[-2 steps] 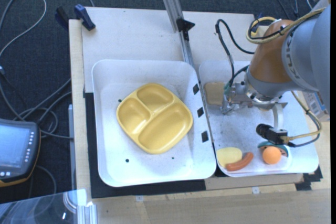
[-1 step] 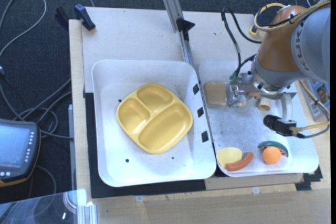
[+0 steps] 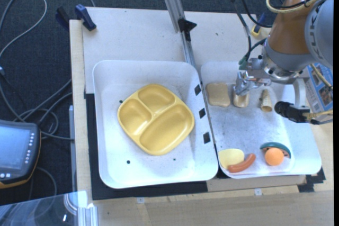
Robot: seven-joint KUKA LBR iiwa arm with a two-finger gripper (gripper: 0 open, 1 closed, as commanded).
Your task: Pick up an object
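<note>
No legible text, labels or numbers anywhere.

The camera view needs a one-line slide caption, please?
Grey arm's gripper lowered among tan pieces in the right white bin; yellow three-compartment plate in the left bin.

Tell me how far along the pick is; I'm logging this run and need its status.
Nothing looks lifted yet. The gripper is down in the right bin, at a small tan piece beside the bread slice; whether it grips that piece cannot be told. The sausage, orange ball and another tan piece lie in the bin. Left to do: secure a grasp and lift.
</note>
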